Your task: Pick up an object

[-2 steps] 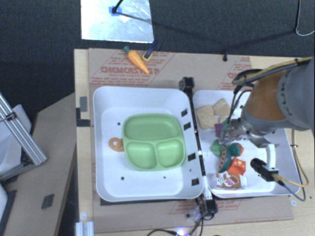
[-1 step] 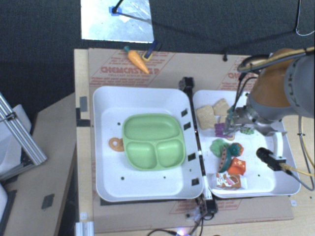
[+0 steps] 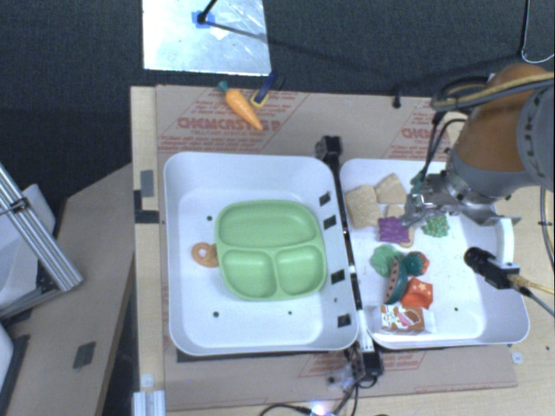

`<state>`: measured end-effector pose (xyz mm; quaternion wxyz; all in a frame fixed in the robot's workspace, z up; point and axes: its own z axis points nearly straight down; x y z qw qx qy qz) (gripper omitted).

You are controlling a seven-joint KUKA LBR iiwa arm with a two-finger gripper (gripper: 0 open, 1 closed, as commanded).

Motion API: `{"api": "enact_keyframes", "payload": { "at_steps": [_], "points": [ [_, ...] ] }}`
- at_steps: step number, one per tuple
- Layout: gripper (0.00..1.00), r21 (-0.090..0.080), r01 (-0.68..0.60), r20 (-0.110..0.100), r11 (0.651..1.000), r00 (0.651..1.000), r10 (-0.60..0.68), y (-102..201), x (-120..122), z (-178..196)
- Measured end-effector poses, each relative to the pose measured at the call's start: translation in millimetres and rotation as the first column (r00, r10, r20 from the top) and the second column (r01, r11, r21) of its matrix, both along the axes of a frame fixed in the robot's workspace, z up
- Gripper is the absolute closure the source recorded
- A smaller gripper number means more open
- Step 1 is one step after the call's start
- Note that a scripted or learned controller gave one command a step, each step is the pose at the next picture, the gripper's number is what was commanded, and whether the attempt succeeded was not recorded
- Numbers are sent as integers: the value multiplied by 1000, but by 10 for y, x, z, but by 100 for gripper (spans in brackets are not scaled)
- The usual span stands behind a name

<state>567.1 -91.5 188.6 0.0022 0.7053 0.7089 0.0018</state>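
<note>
In the right white bin [image 3: 499, 315], the gripper [image 3: 414, 212] hangs low just above a purple toy piece [image 3: 393, 229], beside a green broccoli-like toy [image 3: 435, 225]; whether it is parted or closed cannot be told. A green divided plate [image 3: 269, 250] sits centre-left in the left bin [image 3: 186, 319].

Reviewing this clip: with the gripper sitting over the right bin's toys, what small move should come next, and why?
Probably a short straight descent. The gripper hangs in the right bin, close above the purple toy, with a green toy beside it. Nothing shows between its fingers, so no pick is made yet. Lowering onto the purple toy looks the nearest way to a grasp, though the fingers' state is unclear.
</note>
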Motion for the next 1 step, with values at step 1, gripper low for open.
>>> {"api": "enact_keyframes", "payload": {
  "at_steps": [1],
  "points": [
    [100, 0, 0, 0, 1000, 1000, 0, 0, 14, 383]
  ]
}}
